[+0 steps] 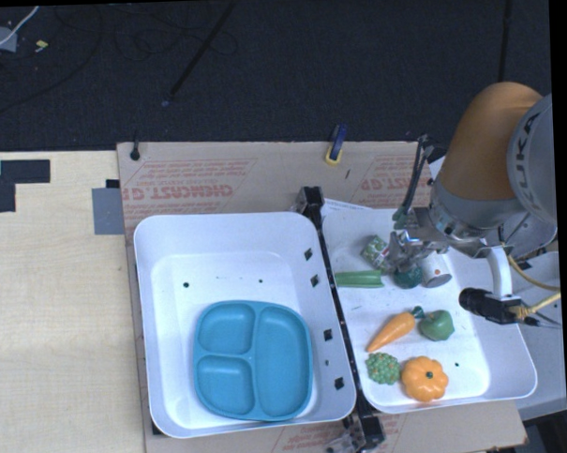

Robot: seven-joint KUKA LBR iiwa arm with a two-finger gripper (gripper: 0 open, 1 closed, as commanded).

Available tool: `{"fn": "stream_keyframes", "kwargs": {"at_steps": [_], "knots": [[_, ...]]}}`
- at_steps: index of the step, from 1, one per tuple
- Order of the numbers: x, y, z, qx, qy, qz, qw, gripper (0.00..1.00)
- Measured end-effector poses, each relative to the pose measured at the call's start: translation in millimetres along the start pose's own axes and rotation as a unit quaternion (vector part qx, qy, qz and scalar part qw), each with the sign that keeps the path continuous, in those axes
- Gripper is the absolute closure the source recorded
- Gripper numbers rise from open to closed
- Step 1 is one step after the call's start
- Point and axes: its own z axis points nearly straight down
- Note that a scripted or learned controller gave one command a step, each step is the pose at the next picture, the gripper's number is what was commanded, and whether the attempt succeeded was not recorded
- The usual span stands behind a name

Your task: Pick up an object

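My gripper (406,256) hangs low over the back of the right bin (501,371). Directly under it lies a dark teal round object (407,278), and a mottled green object (374,252) sits just to its left. A long green pod (358,280) lies by the bin's left wall. Nearer the front are an orange carrot (391,330), a green pepper (437,325), a broccoli floret (383,368) and an orange pumpkin (424,378). I cannot make out whether the gripper touches the teal object.
The left bin (172,244) holds a blue divided plate (253,359). A black divider with clips (326,303) runs between the bins. Both bins rest on cardboard (225,181), with a blue-yellow clamp (335,144) at its back edge.
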Motion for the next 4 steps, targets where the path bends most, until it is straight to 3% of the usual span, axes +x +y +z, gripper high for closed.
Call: {"fn": "stream_keyframes", "kwargs": {"at_steps": [1, 2, 3, 4], "knots": [[-1, 0, -26, 0.0, 0.0, 0.001, 1.0, 1.0], [54, -6, -18, 0.003, 0.001, -0.001, 1.0, 1.0], [87, -18, -18, 0.003, 0.001, -0.001, 1.0, 1.0], [87, -25, -28, 0.002, 0.0, 0.0, 1.0, 1.0]]}}
